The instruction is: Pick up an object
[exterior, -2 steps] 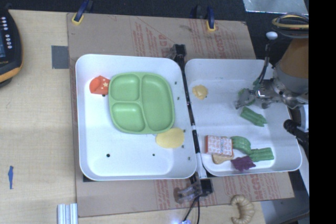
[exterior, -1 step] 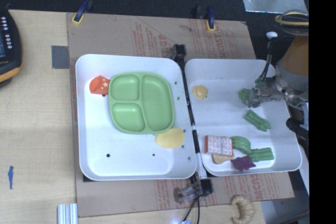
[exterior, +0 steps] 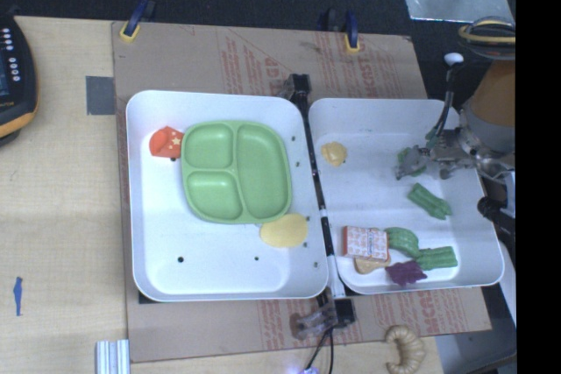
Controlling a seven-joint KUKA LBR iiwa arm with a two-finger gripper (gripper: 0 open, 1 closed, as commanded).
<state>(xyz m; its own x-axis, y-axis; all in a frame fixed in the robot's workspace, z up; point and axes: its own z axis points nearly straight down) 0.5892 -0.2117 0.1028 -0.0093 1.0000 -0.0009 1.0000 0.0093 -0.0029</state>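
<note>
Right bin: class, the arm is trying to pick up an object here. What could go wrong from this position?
1. The gripper sits low beside a green piece; it may nudge it away rather than grasp it.
2. The pile at the bin's near edge, a red waffle, a purple piece and other green pieces, is crowded, so a grasp there might catch two things or slip.

A robotics lab bench seen from above: a wooden tabletop (exterior: 61,215) under a cardboard sheet (exterior: 263,57) fixed with blue and yellow clamps (exterior: 351,32), two white bins (exterior: 149,267) of toy food, and a robot control pendant (exterior: 13,74) at the left edge.
</note>
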